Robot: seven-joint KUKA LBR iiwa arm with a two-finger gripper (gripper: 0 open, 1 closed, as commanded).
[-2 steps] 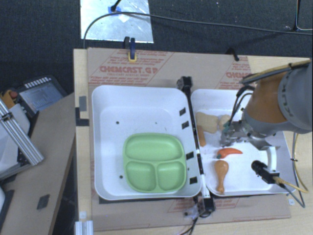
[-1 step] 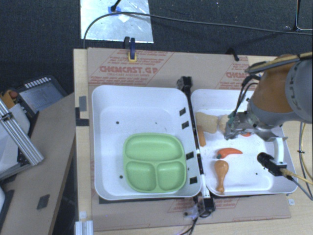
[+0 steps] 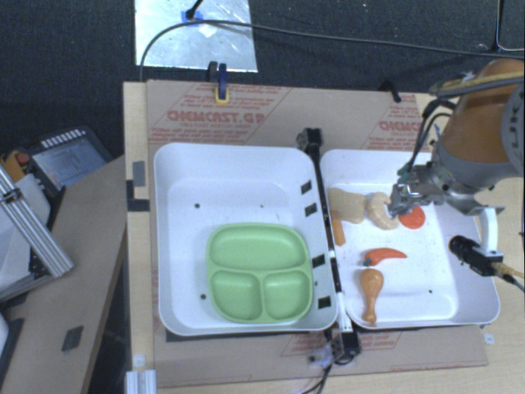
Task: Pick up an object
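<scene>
Over right-hand shallow white bin [image 3: 472, 302]: grey two-finger gripper [image 3: 402, 200], lowered beside pale curled toy shrimp [image 3: 379, 210] and flat red disc [image 3: 413, 217]; finger spread and grasp perhaps hidden, not discernible. Nearby: orange pepper [image 3: 384, 256], tan drumstick [image 3: 371, 292]. Left-hand bin [image 3: 184, 220]: green three-compartment plastic plate [image 3: 258, 271].

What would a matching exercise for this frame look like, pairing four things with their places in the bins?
Things:
1. green divided plate
2. red chili pepper
3. drumstick
4. gripper

Places:
A. near the front of the right bin, left part
B. over the pale food pieces at the back of the right bin
C. in the left bin, toward its front
D. mid right bin, just behind the drumstick

Pairs: 1-C, 2-D, 3-A, 4-B
</scene>
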